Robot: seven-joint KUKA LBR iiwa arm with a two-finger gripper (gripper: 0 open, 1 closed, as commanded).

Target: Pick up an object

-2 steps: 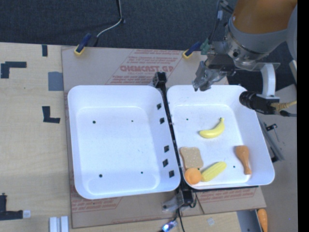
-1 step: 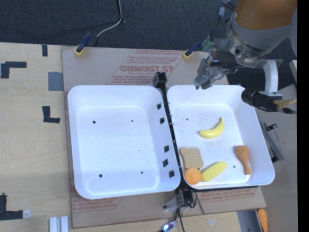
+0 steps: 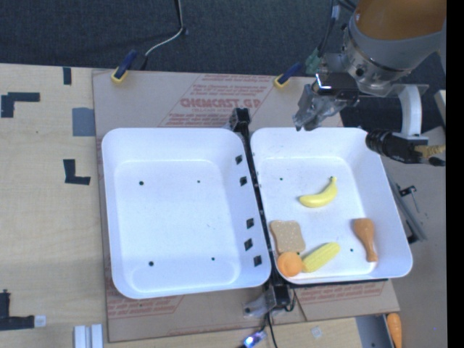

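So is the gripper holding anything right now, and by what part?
Nothing shows between the fingers of the gripper; it hangs over the right bin's far rim, apart from the banana.

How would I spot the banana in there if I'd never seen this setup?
Look at the right white bin, the one below the gripper. Near its middle lies the banana, alone, apart from the cluster by the front edge. It is smooth, curved and plain yellow, unlike the bumpy corn cob further down.

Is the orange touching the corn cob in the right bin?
Touching. The camera view shows the orange pressed against the corn cob, with no white bin floor between them.
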